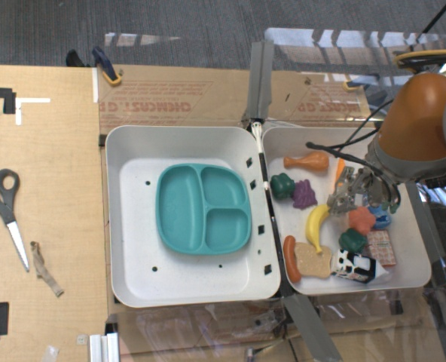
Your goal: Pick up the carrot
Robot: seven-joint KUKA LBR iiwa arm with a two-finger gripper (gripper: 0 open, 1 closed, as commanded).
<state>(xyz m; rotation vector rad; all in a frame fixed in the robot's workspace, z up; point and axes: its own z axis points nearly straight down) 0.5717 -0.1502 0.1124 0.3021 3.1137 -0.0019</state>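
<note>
Looking down on the bench (42, 164), we find two white bins side by side. The left bin (129, 277) holds a teal divided plate (204, 208). The right bin (413, 266) holds the toy food.

We note the arm (420, 119) reaching in from the right, with its claw (349, 192) lowered over the middle of the right bin. We cannot tell whether the claw is apart or together; the metal parts blur against the clutter beneath.

We place the carrot (339, 170), a thin orange sliver, in the upper part of the right bin, just beside the claw's upper left edge and partly hidden by it. We cannot tell whether they touch.

Other items in the right bin:
- an orange drumstick (307, 161) near the top;
- a green piece (282, 185) and a purple piece (304, 194) at the left;
- a banana (316, 226) below the claw;
- a sausage (289, 256) and a slice of bread (313, 262) at the bottom.

Scissors (8, 213) lie on the bench, well apart from both bins.
</note>
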